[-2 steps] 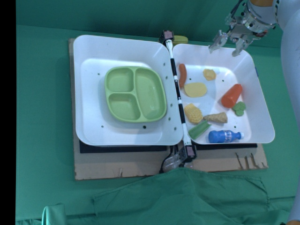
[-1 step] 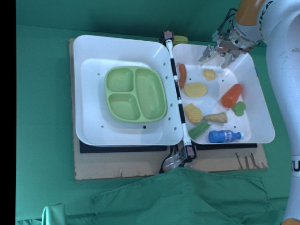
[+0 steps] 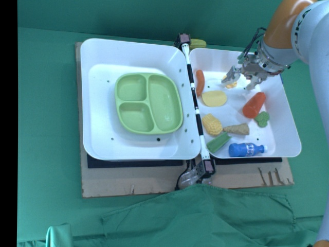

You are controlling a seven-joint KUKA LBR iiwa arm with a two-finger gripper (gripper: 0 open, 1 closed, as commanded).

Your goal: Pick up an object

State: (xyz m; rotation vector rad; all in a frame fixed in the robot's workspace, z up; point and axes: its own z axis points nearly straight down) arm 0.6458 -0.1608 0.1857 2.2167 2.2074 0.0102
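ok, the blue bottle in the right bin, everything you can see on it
The blue bottle is small, glossy plastic by the look of it, with a white cap. It lies on its side near the front edge of the right bin, cap pointing right. The green stick lies just to its left, close by, apparently apart. The hand is well away, toward the back of the bin.

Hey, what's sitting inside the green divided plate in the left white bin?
The light green three-compartment plastic plate shows bare green floors in all three compartments, with no food pieces in them. It lies flat in the left white bin, so the bin floor beneath it is covered and cannot be seen.
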